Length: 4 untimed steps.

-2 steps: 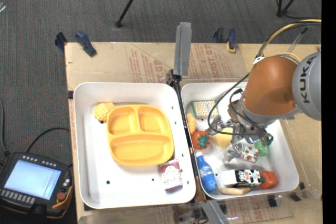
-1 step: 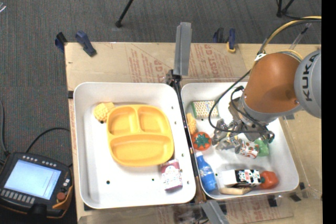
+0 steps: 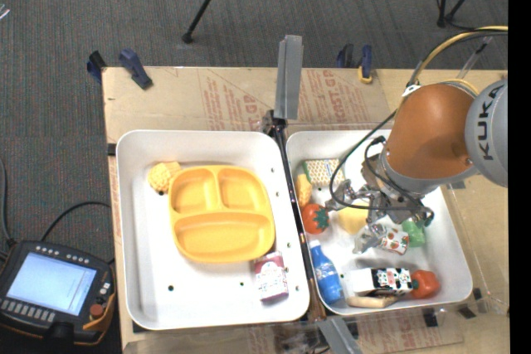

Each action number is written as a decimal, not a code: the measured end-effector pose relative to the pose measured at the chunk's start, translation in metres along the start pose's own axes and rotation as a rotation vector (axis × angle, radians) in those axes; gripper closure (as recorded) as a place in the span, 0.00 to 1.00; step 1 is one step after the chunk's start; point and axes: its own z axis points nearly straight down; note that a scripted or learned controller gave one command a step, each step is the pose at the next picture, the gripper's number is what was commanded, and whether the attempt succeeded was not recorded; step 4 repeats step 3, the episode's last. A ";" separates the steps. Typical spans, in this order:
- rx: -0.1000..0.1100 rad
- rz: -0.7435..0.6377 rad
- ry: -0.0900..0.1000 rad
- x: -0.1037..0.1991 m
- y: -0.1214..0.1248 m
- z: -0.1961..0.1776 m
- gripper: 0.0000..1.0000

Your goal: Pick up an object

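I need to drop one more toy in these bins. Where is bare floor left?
Left bin: bare strips left of and below the yellow divided plate, up to the pink carton. Right bin is crowded: tomato, blue bottle and other toys beneath the gripper.

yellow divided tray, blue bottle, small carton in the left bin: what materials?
Yellow divided tray: looks like moulded plastic, smooth and matte, uniform colour with rounded compartment ridges. Blue bottle: probably glossy plastic, showing a highlight and a white cap. Small carton: likely printed cardboard or thin plastic, boxy with flat printed faces; too small to be sure.
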 end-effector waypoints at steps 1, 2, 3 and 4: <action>0.002 -0.217 -0.001 -0.053 -0.005 0.009 0.00; 0.002 -0.544 -0.001 -0.045 -0.103 0.008 0.00; 0.000 -0.839 0.000 0.008 -0.038 0.007 0.00; 0.000 -0.839 0.000 0.008 -0.038 0.007 0.00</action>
